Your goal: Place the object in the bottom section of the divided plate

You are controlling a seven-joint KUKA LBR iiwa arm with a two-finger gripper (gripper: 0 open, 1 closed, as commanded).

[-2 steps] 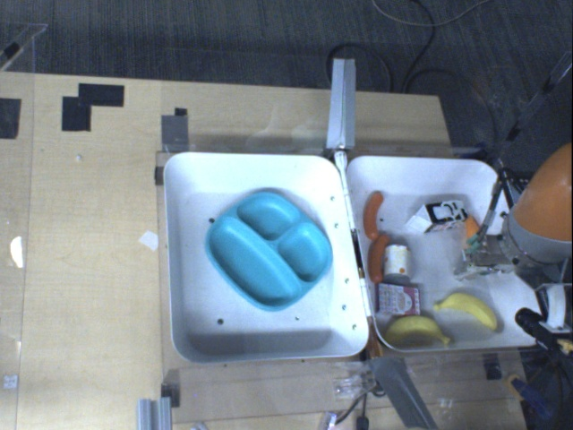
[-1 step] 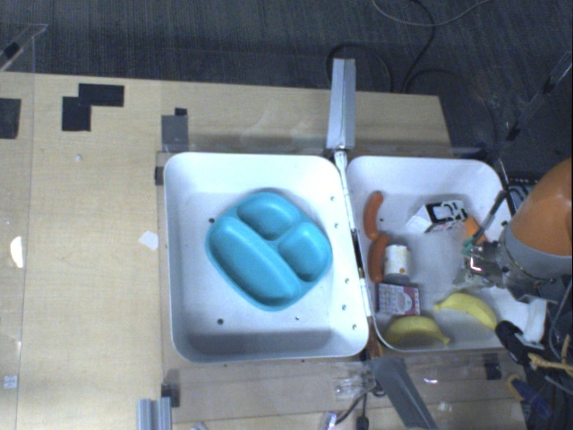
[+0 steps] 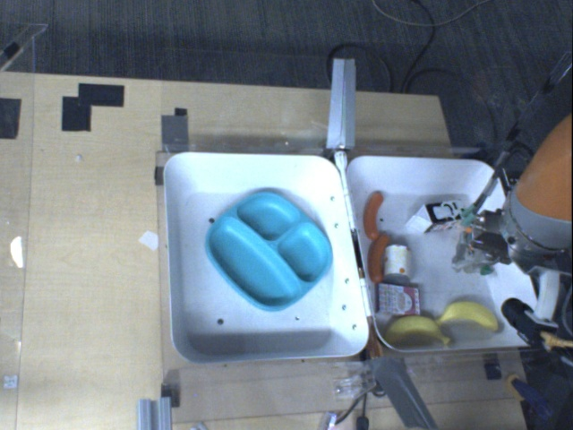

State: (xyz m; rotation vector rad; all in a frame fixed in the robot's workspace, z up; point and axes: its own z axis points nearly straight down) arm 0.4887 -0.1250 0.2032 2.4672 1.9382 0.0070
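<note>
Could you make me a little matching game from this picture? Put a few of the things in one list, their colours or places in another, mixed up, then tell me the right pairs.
Things:
1. divided plate
2. bananas
3. sausages
4. hand

Places or colours:
A. yellow, along the near edge of the right bin
B. blue, in the left bin
C. over the right bin, near its right side
D. reddish, beside the wall between the bins

Pairs: 1-B, 2-A, 3-D, 4-C

Arm (image 3: 546,191) reaching from right, end effector (image 3: 474,245) low.
</note>
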